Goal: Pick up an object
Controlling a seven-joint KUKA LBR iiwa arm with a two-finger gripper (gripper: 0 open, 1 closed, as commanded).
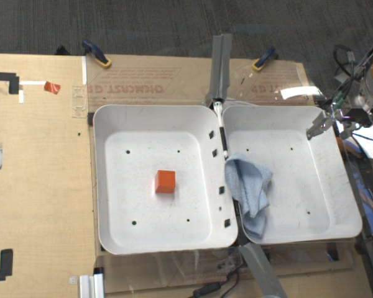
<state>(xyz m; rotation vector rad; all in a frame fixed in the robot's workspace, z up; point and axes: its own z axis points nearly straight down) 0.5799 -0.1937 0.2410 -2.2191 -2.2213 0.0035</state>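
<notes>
You've got the gripper (321, 126) at the far right rim of the right bin (311, 228), arm barely reaching in from the right, wrist parts low over that rim. Can't tell from here whether it's open or closed; nothing visible in its grasp. The red block (165, 182) sits in the left bin (112, 228), well apart from the gripper. A blue cloth (248, 191) lies crumpled in the right bin, against the divider (221, 73) between the 2 bins.

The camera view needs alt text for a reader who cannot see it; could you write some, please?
An orange block sits in the left bin; a crumpled blue cloth lies against the right bin's left wall. The gripper hangs over that bin's far right edge.
</notes>
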